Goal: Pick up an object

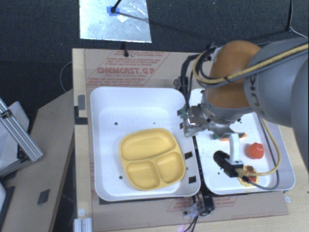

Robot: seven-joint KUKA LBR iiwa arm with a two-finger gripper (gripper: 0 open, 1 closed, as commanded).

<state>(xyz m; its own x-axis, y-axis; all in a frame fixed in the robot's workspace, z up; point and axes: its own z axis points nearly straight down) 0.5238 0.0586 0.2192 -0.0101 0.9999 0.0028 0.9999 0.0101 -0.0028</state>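
In the camera view, the arm point(282, 76) is being held low over the right-hand bin point(282, 175), which is sitting on the counter point(53, 129) beside the left-hand bin point(137, 108). The gripper point(194, 122) is being carried just at the wall shared by the two bins, toward their far side. Whether it is open or closed cannot be told, as it is being masked by the wrist, and nothing is being seen held in it. A yellow divided tray point(152, 157) is lying flat in the left-hand bin, toward its near edge. A red-orange object point(255, 150) is resting in the right-hand bin near its right wall, well apart from the gripper, and a small orange piece point(225, 138) is lying closer to that bin's middle. The step is being judged as the approach, with no grasp yet made. For it to be done well, one target is probably best being chosen before any descent. The red-orange object is being judged the easier, being compact. The gripper should be centred over it, clear of the bin wall, and lowered straight. The flat tray is likely to be offering only its thin rim.
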